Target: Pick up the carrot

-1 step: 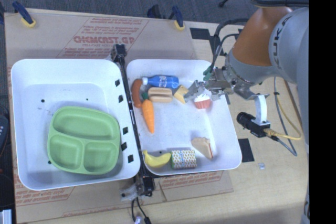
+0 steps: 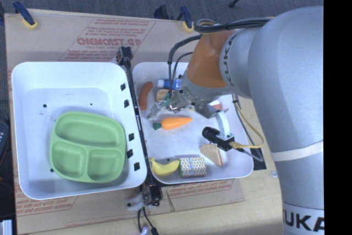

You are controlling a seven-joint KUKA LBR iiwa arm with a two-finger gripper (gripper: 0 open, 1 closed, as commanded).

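Note:
The orange carrot (image 2: 176, 123) with its green stub end lies on its side in the middle of the right bin (image 2: 242, 170), stub pointing left. My gripper (image 2: 167, 105) hangs just above and behind the carrot, a little to its left, under the orange-banded wrist. I see nothing held in it.
Also in the right bin are a reddish sausage (image 2: 144, 95) by the left wall, a small blue-and-white bottle (image 2: 170, 83) at the back, a banana (image 2: 164, 167), a patterned can (image 2: 192, 167) and a bread wedge (image 2: 213, 154) along the front. A green divided plate (image 2: 88, 146) lies in the left bin (image 2: 33, 80).

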